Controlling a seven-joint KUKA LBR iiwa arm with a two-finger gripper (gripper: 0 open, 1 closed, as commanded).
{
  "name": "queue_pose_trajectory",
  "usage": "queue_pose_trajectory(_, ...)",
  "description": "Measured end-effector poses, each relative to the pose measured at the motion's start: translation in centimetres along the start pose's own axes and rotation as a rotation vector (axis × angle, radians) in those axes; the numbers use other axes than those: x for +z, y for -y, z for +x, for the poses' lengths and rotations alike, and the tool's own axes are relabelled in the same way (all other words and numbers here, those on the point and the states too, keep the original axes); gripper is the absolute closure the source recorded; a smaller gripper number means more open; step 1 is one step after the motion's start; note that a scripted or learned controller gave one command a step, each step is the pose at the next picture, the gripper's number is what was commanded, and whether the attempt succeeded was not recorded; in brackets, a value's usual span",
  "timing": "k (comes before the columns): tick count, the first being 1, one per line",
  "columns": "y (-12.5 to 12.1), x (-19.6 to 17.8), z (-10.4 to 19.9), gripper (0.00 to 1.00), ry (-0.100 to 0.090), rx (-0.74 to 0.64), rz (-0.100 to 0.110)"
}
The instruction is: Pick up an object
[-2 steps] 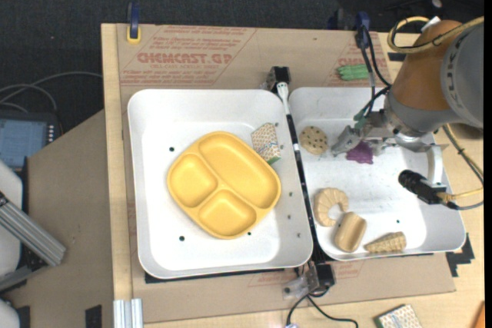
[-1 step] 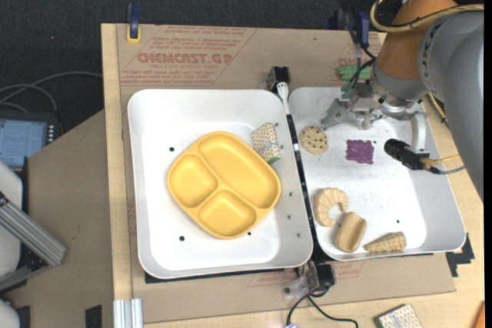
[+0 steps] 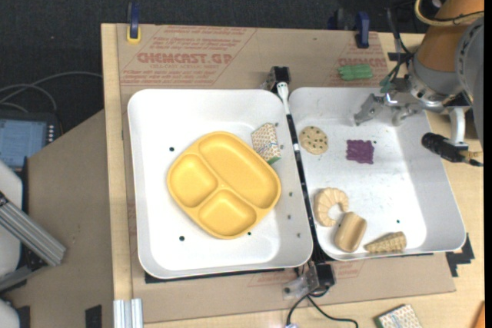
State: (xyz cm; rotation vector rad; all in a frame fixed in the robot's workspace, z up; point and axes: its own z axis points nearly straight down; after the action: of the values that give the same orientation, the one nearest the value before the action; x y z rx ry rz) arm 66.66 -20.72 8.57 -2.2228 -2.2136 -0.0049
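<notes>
In the right bin (image 3: 430,196) lie a round speckled cookie (image 3: 314,140), a purple square patch (image 3: 360,150), a curled pale pastry (image 3: 331,205), a tan cylinder (image 3: 350,231) and a wafer cone (image 3: 387,243). My gripper (image 3: 382,116) hangs over the far part of this bin, up and to the right of the cookie and just beyond the purple patch. Its grey fingers (image 3: 364,114) stand apart, open, with nothing between them.
The left bin (image 3: 146,165) holds a yellow divided plate (image 3: 223,183) and a small patterned piece (image 3: 266,140) at the plate's far right corner. A green item (image 3: 355,73) lies on the bench behind the right bin. Blue clamps (image 3: 134,30) sit at the board's far edge.
</notes>
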Motion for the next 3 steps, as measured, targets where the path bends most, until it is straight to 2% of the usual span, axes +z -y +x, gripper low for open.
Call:
queue_pose_trajectory(1,-0.3,-15.5,-1.8,0.00,0.014,-0.004,-0.021)
queue_pose_trajectory(2,0.1,0.7,-0.2,0.00,-0.014,-0.007,0.015)
queue_pose_trajectory(3,0.1,0.3,0.0,0.00,-0.001,-0.005,0.009)
